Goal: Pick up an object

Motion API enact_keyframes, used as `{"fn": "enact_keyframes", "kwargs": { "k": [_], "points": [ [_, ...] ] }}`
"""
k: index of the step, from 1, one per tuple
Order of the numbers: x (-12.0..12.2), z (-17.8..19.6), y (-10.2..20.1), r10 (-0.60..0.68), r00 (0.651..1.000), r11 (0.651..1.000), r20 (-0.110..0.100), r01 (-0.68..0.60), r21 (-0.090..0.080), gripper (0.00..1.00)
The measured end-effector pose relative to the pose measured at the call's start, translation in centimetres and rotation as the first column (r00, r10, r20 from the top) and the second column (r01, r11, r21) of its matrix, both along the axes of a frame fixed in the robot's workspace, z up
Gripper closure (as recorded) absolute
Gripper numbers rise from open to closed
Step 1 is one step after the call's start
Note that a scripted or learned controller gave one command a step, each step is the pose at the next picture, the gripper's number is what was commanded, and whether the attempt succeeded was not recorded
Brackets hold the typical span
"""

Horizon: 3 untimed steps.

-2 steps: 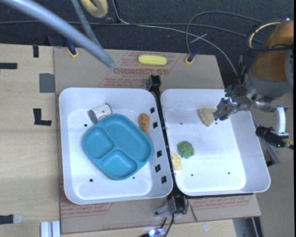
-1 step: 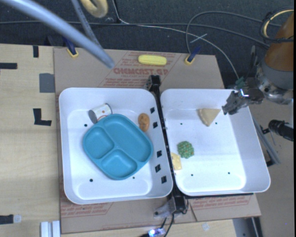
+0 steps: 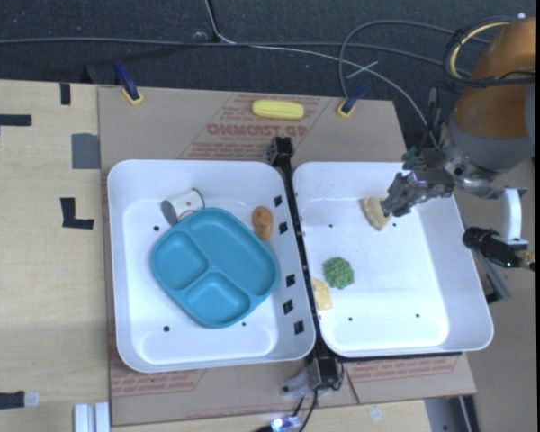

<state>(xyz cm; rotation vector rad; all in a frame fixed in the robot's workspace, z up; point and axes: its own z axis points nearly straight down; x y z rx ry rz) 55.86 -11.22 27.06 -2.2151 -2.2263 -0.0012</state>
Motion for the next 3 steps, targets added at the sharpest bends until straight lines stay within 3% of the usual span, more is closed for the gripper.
{"fn": "enact_keyframes", "kwargs": {
  "k": [1, 3],
  "points": [
    [-1.2, 0.2, 5.4, 0.001, 1.000, 1.000, -0.001, -0.001, 0.000, 1.00],
    [-3.8, -3.4, 16.6, 0.001, 1.000, 1.000, -0.004, -0.001, 0.000, 1.00]
  ]
}}
